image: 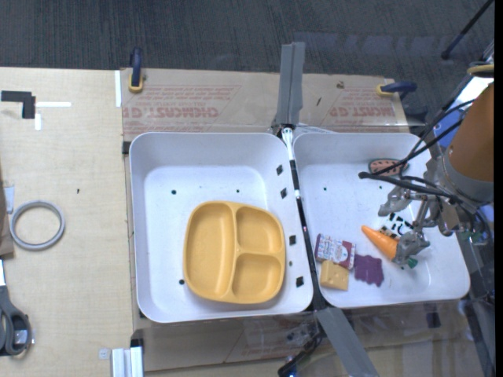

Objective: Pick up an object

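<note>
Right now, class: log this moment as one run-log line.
stage: reaching | gripper: over right bin, at carrot | held: nothing visible | nearby: purple piece, cheese | left bin: yellow plate

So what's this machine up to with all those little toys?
A robot arm reaches in from the right over the right-hand bin, trying to pick something up. Its gripper hangs low beside a toy carrot; whether it has hold of it is unclear. Nearby lie a small red packet, a yellow cheese-like block and a purple piece. The left bin holds a yellow divided plate.
</note>
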`<act>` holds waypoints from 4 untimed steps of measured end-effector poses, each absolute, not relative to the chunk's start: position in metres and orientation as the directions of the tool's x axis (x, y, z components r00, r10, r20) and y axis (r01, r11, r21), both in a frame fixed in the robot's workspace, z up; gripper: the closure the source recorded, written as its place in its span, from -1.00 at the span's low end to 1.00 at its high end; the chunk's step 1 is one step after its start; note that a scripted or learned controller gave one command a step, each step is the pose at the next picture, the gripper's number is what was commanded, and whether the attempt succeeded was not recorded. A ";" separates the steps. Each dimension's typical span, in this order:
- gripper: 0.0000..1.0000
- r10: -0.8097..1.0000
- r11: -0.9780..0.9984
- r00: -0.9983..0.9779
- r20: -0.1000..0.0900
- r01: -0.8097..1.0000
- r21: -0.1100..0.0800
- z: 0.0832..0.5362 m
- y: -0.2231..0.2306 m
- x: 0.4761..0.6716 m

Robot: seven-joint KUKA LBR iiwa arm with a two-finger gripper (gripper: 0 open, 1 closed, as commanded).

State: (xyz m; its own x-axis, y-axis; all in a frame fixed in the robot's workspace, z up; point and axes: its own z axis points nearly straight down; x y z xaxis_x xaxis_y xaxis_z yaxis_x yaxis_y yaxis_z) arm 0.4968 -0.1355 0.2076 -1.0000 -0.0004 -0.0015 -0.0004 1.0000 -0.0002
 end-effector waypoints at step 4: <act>1.00 0.678 0.735 -0.735 0.000 0.678 -0.002 0.125 -0.164 0.478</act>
State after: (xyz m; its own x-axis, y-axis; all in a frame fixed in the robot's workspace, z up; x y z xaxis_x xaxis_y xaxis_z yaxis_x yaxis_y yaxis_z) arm 0.4784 -0.1639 0.1253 -0.7353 0.6777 0.0003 0.6777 0.7353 -0.0019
